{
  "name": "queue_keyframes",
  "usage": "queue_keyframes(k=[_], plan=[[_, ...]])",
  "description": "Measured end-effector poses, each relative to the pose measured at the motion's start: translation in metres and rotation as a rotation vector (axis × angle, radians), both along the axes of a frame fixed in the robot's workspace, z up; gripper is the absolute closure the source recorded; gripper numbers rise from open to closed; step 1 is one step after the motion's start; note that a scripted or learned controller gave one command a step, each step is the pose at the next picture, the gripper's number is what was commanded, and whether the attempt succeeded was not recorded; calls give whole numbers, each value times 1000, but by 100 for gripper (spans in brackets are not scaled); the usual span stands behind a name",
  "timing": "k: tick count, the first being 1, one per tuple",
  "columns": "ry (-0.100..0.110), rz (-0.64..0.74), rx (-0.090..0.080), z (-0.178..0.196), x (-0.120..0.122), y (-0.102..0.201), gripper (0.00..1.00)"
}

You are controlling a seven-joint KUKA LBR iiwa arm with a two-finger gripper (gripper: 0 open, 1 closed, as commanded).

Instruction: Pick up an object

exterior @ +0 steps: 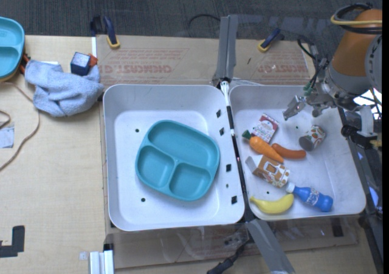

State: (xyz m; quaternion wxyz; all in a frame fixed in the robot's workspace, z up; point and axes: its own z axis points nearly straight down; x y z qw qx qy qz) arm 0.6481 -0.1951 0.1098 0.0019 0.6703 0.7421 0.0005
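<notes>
Several toys crowd the right bin (340, 200); open end effector (304, 106) hovers empty near the can (312, 138).

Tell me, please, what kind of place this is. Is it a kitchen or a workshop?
Most likely a robotics lab bench, not a kitchen. A robot arm reaches over two white bins, clamps pin cardboard to the bench, and the banana and carrot look like toy food for grasping trials.

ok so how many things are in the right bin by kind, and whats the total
Right bin:
Toy foods: 3: banana, carrot, sausage
Small cartons or packets: 2: red and white, orange
Can: 1
Bottle: 1
Total: 7
</notes>
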Motion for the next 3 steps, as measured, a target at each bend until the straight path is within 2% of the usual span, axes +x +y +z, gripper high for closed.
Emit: queue_keyframes(k=[1, 2, 3], plan=[[4, 44, 11, -17, -55, -20, 0], [0, 37, 1, -7, -55, -26, 100], [3, 52, 1, 90, -51, 66, 100]])
